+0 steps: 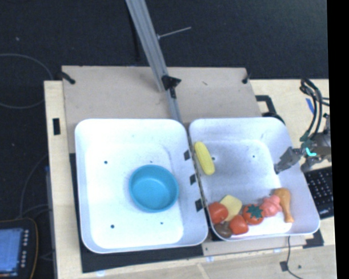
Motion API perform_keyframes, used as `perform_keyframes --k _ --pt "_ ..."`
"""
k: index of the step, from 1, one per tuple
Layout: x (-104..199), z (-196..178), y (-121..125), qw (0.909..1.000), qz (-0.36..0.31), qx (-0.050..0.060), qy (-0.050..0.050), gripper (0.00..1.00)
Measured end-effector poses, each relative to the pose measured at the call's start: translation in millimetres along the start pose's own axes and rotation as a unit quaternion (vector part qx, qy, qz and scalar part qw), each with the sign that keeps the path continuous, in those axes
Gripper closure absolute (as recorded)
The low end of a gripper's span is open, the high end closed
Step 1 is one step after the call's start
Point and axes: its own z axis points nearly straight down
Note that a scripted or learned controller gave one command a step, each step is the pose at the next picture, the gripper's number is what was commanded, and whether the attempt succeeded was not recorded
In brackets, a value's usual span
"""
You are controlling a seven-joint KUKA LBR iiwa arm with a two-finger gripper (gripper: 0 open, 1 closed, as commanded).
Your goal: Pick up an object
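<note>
At lower right of the frame, toy foods (251, 210) crowd the right bin's (243, 133) bottom edge; a yellow corn cob (204, 158) lies higher, a blue bowl (154, 187) in the left bin (106, 138). My claw (289, 159) hovers at the right rim; whether it is released or clenched, I cannot tell.

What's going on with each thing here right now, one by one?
Blue bowl: upright in left bin.
Corn cob: lying alone by right bin's left wall.
Toy foods: piled along the near edge.
Tool: over right bin's right rim, holding nothing visible.
</note>
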Motion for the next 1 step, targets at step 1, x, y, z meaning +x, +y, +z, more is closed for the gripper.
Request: perform_keyframes --k 1 --pt "-0.1 -1.4 0.5 1.0000 0.000 -0.001 0.000 0.00"
